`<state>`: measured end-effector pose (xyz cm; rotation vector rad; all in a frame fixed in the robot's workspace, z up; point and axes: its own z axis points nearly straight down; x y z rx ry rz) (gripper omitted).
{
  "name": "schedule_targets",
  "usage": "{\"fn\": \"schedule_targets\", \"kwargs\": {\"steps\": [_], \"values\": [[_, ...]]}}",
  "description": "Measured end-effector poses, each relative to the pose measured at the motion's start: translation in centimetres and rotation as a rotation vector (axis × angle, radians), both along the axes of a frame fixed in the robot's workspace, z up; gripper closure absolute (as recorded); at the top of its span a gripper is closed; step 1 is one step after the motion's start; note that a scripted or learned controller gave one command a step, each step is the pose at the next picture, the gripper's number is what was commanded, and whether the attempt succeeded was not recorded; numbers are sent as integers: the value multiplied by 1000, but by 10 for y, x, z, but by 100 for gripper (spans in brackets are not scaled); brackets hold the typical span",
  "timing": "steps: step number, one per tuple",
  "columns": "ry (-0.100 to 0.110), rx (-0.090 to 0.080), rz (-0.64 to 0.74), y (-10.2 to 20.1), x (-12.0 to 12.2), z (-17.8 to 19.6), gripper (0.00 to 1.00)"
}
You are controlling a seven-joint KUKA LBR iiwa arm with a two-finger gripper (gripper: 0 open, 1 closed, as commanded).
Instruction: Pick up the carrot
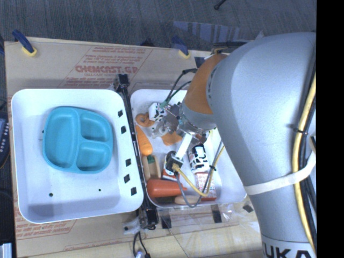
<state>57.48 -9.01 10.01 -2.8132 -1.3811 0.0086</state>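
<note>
the grey arm (258, 117) is reaching in from the right and is covering much of the right bin (228, 190); its orange band (196, 93) is showing just above the wrist; the gripper (161, 120) is hanging low over the back-left part of this bin; whether it is clenched or released i cannot tell, because the wrist is hiding it from this angle.

the carrot (144, 142) is lying in the right bin, close along its left wall, long and orange, running from the back toward the front; it is sitting just beside the gripper, to the left of it and a little toward the front; whether the two are touching i cannot tell.

a rounded orange piece (141, 120) is sitting at the back end of the carrot; an orange-brown piece (172, 139) is lying just under the wrist; a small brown thing (152, 165) is standing near the front end of the carrot; a red sausage-shaped thing (164, 187) is lying across the front of the bin.

the left bin (32, 198) is standing just beside the right one, and a blue divided plate (78, 138) is resting in it; both bins are sitting on a brown cardboard sheet (70, 63).
</note>
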Motion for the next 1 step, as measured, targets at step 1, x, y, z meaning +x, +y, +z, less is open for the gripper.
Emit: {"fn": "schedule_targets", "kwargs": {"steps": [1], "values": [[2, 2, 7, 0, 0, 9, 100]]}}
